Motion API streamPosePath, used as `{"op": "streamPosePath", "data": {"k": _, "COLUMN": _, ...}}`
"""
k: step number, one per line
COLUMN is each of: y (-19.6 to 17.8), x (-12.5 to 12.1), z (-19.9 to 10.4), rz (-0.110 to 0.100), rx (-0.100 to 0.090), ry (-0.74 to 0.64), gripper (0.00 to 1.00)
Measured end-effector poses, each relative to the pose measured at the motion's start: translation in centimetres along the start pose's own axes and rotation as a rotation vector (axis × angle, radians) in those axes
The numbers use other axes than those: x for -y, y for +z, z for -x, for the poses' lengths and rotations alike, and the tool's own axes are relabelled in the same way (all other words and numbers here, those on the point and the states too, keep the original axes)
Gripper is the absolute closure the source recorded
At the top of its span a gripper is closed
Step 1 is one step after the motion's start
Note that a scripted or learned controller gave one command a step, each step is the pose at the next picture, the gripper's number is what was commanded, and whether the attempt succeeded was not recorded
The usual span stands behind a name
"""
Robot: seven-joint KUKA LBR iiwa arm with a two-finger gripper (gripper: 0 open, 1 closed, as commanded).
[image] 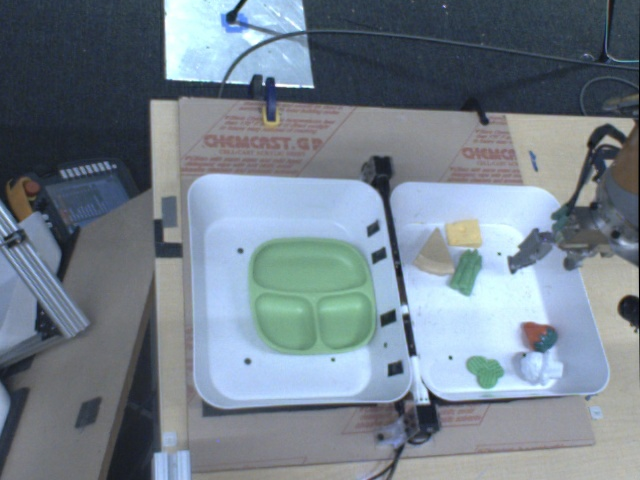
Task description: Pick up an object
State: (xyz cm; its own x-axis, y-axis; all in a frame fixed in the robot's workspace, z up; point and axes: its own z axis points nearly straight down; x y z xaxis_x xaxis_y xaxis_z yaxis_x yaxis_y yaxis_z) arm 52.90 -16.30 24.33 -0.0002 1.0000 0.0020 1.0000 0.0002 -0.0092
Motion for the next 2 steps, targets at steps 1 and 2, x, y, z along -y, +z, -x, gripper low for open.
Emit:
{"op": "streamPosePath", "data": {"k": 1, "y": -0.5, "x": -0.2, "z": 0.0, "rz": 0.01, "rx": 0.002, "ry": -0.003, "gripper": 0.0}}
{"op": "streamPosePath", "data": {"k": 2, "y": 4.0, "x": 0.1, "z": 0.7, "rz": 0.007, "rx": 0.002, "ry": -0.001, "gripper": 0.0}}
